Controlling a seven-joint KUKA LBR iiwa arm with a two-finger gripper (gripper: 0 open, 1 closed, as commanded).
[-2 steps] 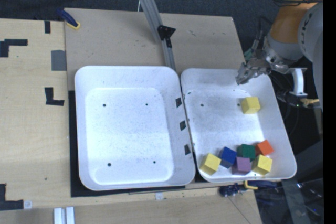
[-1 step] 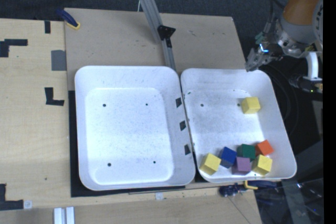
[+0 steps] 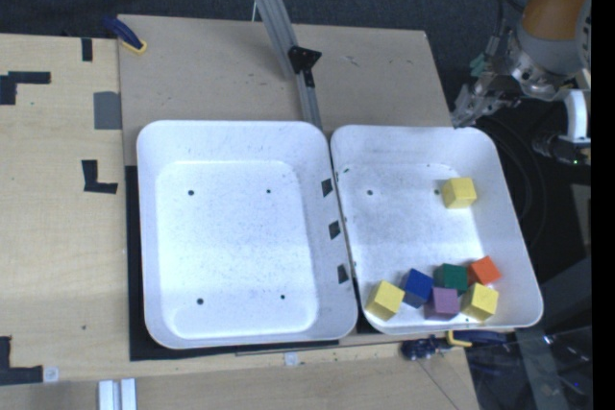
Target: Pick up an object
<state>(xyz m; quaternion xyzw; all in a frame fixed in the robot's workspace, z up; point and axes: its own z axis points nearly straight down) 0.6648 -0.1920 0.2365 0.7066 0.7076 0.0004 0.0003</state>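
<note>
One yellow cube (image 3: 458, 192) | right bin (image 3: 500, 206) | jaws (image 3: 468, 107) above-outside, state unclear

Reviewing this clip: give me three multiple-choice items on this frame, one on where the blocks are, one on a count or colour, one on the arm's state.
1. Which bin holds the blocks?
A. the left bin
B. the right bin
C. both bins

2. How many yellow blocks are there?
A. one
B. two
C. three

3. Where is the gripper?
A. pressed on the purple block
B. low inside the left bin
C. off the right bin's far right corner, touching no block

Key: 1 B, every block lies in the right bin. 2 C, one yellow block sits alone by the right wall, another and a third lie in the near cluster with the blue block, green block, purple block and orange block. 3 C, the gripper hangs beyond the bin's corner.
</note>
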